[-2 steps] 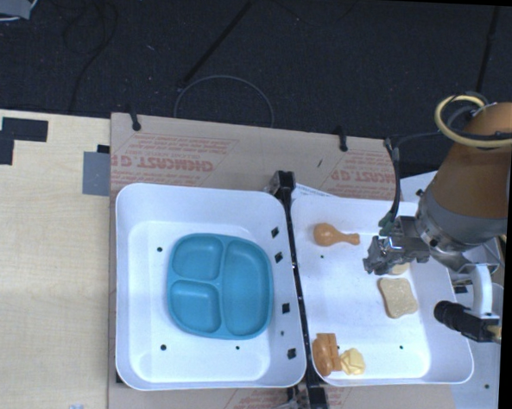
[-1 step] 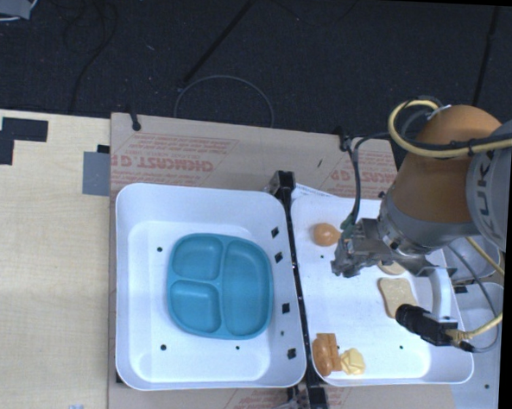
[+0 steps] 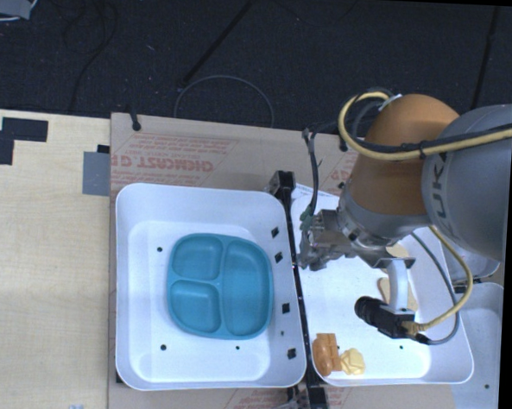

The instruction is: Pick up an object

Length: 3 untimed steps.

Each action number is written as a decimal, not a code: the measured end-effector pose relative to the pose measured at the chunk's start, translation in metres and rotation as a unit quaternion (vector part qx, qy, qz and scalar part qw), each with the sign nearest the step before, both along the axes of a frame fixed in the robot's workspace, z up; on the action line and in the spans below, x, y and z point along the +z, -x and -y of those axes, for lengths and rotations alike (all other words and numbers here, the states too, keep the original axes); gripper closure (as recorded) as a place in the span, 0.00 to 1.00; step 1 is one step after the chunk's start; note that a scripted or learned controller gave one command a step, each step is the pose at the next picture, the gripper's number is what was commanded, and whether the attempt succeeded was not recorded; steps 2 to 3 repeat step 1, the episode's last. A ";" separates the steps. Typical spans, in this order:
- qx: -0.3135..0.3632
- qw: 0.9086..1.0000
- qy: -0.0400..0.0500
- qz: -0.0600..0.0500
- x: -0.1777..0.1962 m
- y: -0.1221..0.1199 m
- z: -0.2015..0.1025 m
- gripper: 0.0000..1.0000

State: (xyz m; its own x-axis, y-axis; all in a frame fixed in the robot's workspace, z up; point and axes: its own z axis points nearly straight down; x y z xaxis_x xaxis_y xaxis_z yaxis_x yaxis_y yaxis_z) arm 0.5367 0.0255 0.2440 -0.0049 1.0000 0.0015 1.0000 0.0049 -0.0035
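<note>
We see the gripper [image 3: 312,250] low over the divider between the two bins, at the left edge of the right bin [image 3: 402,362] and about midway along it. The wrist hides its tip, so we cannot tell whether the jaws are open or closed, and we see nothing held in them.

In the near-left corner of the right bin lies an orange block [image 3: 325,352]. It is close against the left wall, and its long axis runs from the far edge towards the near edge. A yellow lump [image 3: 353,363] touches its right side, and its shape is too small for us to read. Bare floor lies between this pair and the gripper, and more stretches along the near edge to their right.

A pale tan piece [image 3: 411,295] sits nearer the right edge. The arm [image 3: 468,195] covers most of it, so we cannot make out its outline or direction.

The left bin [image 3: 144,344] holds a blue plate [image 3: 221,285] lying flat near its middle, slightly closer to the right wall. The plate's main rib runs from far to near, with two small wells to the left and one large well to the right. White floor is open all round it.

Both bins rest on cardboard [image 3: 198,157] on the bench [image 3: 44,273].
</note>
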 end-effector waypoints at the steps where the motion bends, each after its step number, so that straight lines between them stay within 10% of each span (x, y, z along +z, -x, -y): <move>1: 0.000 1.000 0.000 0.000 0.002 -0.008 -0.049 1.00; 3: 0.000 1.000 0.000 0.000 0.002 -0.008 -0.049 1.00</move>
